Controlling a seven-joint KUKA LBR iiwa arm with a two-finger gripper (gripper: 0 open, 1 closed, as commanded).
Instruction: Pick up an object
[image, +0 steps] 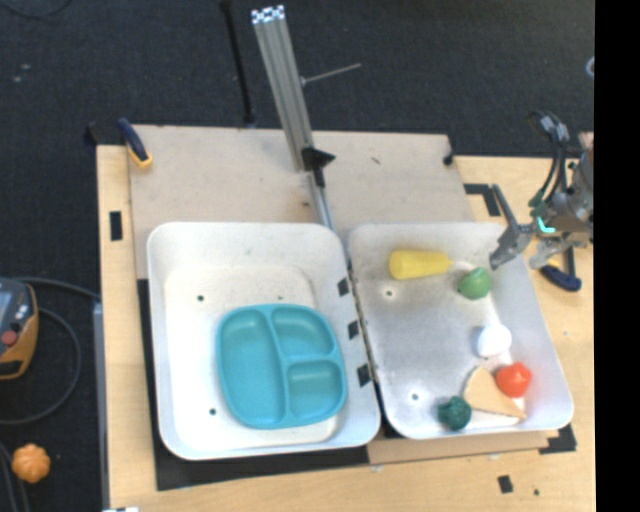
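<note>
One camera sits high up and looks down at a slant on the tabletop (230, 180). It is far enough back to see the left bin (170, 270) and the right bin (420, 330) whole, plus dark floor (100, 60) around. The arm's side is at the right.

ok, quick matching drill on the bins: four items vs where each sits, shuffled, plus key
Items:
1. teal divided plate
2. yellow piece
3. dark green ball
4. light green ball

Places:
A. right bin, near edge
B. left bin
C. right bin, far edge, left of the light green ball
D. right bin, nearest the hand

Pairs: 1-B, 2-C, 3-A, 4-D
</note>
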